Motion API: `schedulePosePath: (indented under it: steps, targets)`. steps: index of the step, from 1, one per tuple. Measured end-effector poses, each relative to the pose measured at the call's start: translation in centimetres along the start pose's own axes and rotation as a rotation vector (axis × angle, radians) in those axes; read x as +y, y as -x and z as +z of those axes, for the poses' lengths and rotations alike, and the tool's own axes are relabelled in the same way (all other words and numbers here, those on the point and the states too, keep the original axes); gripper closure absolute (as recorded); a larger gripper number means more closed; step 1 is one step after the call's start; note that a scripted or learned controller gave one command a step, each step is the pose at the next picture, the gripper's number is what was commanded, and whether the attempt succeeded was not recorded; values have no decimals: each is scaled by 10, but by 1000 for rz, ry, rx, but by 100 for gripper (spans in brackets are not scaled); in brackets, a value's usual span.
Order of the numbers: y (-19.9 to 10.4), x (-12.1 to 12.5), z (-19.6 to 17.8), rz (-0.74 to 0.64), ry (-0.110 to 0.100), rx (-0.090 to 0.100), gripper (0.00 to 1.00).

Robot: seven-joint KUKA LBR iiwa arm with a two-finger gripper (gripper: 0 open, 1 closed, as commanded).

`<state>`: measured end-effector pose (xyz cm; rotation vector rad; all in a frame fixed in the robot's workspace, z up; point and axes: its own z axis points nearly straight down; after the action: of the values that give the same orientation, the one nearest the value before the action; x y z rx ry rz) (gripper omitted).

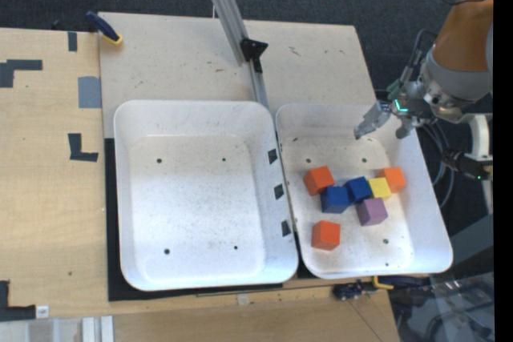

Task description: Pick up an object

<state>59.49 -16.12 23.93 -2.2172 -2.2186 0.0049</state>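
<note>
Several small blocks lie in the right bin (417, 252): an orange block (319, 179), two blue blocks (335, 198) (358, 188), a yellow block (380, 188), a small orange block (394, 178), a purple block (371, 211) and another orange block (325, 235) nearer the front. My gripper (386, 122) hangs over the far right part of this bin, above and behind the blocks. Its two fingers stand apart, open, with nothing between them.
The left bin (132, 252) sits beside the right one. A slanted metal bar (232, 16) crosses the bench toward the gap between the bins. A blue-and-yellow tool (104, 27) lies at the back left.
</note>
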Motion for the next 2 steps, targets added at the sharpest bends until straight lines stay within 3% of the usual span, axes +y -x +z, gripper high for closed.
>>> schedulePosePath:
  steps: [1,2]
  targets:
    - [0,1,-3,-2,5,-1,0]
    - [-7,1,43,-1,0,-2,0]
